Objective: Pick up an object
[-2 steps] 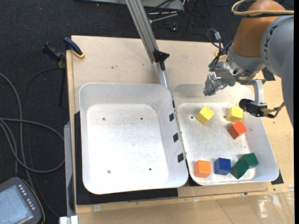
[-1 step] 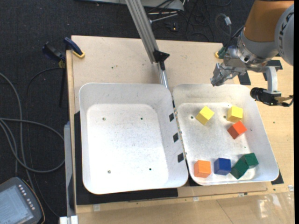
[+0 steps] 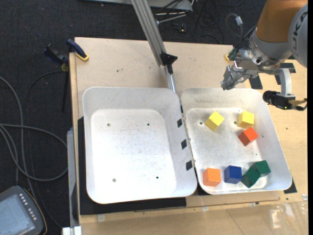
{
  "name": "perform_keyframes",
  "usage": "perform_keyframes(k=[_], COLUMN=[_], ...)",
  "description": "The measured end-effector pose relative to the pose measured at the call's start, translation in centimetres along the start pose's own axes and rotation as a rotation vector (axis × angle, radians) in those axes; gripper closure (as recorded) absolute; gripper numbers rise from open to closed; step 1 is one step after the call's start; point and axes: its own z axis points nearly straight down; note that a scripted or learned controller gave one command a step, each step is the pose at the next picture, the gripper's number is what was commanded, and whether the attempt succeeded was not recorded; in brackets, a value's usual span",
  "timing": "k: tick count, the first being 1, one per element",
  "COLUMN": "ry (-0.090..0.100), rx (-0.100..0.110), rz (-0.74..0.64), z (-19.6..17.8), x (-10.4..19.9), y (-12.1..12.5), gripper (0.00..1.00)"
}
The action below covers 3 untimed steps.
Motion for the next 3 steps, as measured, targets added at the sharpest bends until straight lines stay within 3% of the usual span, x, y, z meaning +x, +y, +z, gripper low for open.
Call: perform_keyframes(k=[3], ry=[0.003], rx=[0.006], rz=[-0.005], z=[3.0], x=[16.7], y=[-4.0], gripper=[1.0])
